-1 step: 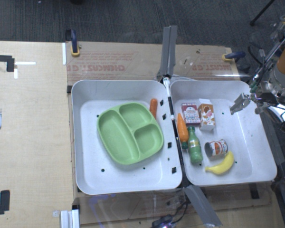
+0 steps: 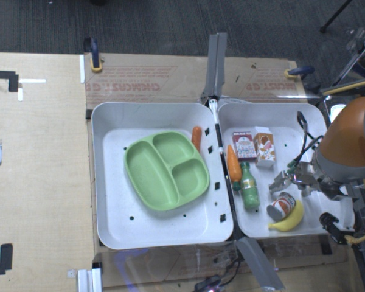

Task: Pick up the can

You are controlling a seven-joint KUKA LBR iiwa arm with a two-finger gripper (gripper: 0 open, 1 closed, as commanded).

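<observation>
Hand just above the can, finger state unclear, arm cut off at right.

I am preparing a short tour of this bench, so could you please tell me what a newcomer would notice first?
The pale green three-compartment plastic plate lying in the left white bin stands out most. Next comes the right white bin crowded with items, including a yellow banana touching a small can, with the grey arm's gripper just above them.

We've got one fixed overhead cam, angled down over both bins, arm entering from the right.
</observation>
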